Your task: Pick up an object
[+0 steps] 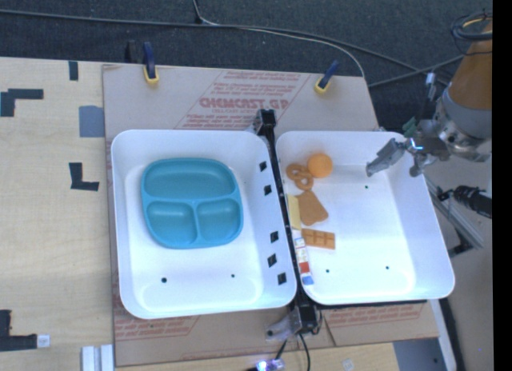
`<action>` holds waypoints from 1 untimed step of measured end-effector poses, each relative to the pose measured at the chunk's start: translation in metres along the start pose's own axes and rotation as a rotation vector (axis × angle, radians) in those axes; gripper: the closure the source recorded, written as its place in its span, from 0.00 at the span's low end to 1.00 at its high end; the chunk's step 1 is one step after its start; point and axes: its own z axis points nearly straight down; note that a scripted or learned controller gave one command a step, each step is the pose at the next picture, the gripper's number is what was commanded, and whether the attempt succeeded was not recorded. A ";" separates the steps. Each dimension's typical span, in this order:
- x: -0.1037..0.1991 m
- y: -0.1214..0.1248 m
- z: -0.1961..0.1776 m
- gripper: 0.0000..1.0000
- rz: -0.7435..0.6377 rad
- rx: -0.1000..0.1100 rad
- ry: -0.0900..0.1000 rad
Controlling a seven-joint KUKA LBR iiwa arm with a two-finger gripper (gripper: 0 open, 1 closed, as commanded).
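Note:
The right bin (400, 277) holds several small items along its left side: an orange ball (320, 165), a pretzel (299, 174), a tan bread-like piece (312, 208), an orange waffle cracker (318, 239) and a thin red, white and blue tube (302, 259). My gripper (398, 161) hangs over the bin's upper right corner, well to the right of the ball. It is open, its two fingers spread apart with nothing between them.
In the left bin (132, 281) lies a blue divided plate (192, 201). A black clip-studded divider (274, 201) joins the two bins. Cardboard (232, 97) lies under both, held by yellow clamps at the back.

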 end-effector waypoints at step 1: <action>0.001 -0.009 0.047 0.00 0.001 0.002 0.000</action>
